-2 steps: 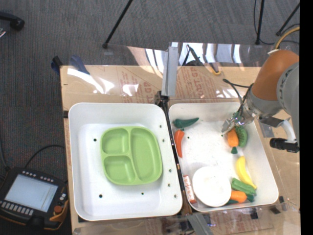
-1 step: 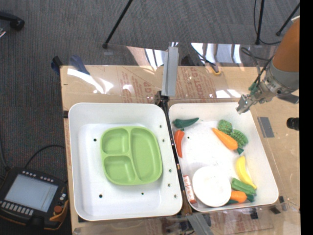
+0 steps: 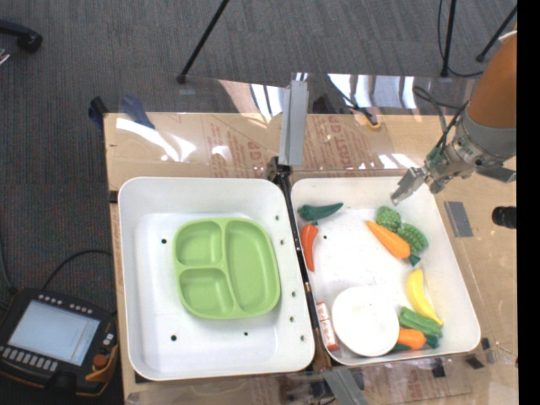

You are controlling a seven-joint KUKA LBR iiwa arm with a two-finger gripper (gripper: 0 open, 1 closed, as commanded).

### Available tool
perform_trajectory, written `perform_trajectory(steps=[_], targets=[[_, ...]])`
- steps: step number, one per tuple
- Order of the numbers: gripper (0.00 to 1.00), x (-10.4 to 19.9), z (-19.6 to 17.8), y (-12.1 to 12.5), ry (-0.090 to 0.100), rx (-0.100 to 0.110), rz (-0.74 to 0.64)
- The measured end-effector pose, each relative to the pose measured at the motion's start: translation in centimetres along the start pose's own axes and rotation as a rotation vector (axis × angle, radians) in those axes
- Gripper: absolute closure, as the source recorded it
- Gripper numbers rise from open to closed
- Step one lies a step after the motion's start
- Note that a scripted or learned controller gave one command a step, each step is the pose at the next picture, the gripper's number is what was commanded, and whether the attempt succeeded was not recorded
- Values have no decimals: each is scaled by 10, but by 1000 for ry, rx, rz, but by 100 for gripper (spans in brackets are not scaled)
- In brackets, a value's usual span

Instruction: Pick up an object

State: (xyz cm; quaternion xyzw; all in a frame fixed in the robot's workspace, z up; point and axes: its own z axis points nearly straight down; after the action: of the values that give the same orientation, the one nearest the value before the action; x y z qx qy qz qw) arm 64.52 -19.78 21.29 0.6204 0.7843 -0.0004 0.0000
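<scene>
Toward the far side of the right bin [image 3: 452,270], you have a carrot [image 3: 389,240] lying at a slant with a broccoli floret [image 3: 388,218] touching its far end and a second green piece [image 3: 414,237] just beside it on the right. That cluster sits nearest the end effector [image 3: 411,184], which hovers over the bin's far rim with nothing between its fingers; from this angle you cannot tell whether they are spread or closed.

Judging from the layout, the carrot looks like your closest candidate, but it is crowded. Come down with the fingers set across its narrow width, not along its length, so they straddle it without catching the broccoli floret.

If that looks too tight, you have easier options: the green pepper [image 3: 321,212] at the far left corner lies apart from its neighbours, and the banana [image 3: 419,295] near the right wall has open space on its left side. Avoid the white plate [image 3: 365,321] at the near side; flat and wide, it probably gives the fingers little to close on.

The left bin [image 3: 143,226] holds a green divided tray [image 3: 226,268], well apart from your reach for now.
</scene>
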Motion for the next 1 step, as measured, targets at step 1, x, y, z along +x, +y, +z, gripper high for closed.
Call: perform_trajectory(steps=[1], targets=[[0,18,127,-47,3,2,-27]])
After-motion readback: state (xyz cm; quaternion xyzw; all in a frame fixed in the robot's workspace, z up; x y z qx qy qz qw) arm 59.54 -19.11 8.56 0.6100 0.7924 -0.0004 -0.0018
